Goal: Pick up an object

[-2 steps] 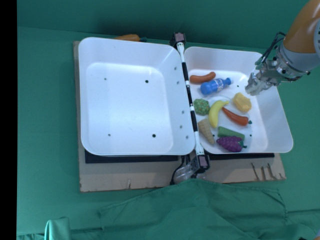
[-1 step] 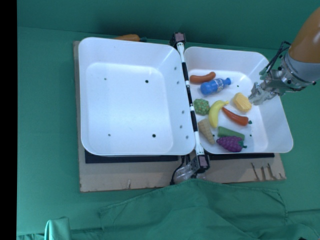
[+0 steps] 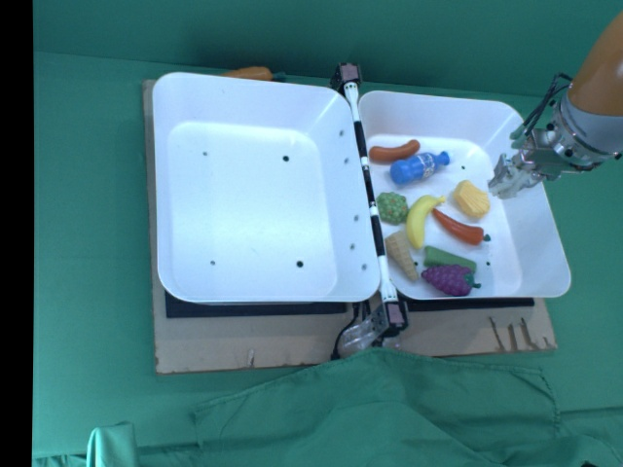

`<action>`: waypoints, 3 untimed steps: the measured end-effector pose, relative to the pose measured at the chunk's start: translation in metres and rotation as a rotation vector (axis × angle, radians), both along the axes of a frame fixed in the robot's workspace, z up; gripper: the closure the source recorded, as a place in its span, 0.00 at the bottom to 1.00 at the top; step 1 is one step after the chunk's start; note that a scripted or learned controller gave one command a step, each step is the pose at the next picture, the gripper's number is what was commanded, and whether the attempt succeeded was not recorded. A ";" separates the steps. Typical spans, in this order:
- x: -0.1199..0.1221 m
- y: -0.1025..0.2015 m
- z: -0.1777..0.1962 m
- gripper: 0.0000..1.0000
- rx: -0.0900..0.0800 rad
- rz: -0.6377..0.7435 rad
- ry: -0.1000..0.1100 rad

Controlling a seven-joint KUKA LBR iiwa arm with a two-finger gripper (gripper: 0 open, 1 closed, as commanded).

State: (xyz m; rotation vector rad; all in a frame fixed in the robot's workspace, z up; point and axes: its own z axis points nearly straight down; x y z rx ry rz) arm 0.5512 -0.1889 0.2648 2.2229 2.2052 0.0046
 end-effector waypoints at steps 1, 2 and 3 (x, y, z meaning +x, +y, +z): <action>0.001 -0.001 0.012 1.00 -0.003 -0.004 -0.005; 0.001 -0.003 0.025 1.00 -0.006 -0.008 -0.012; 0.001 -0.003 0.024 0.00 -0.006 -0.008 -0.010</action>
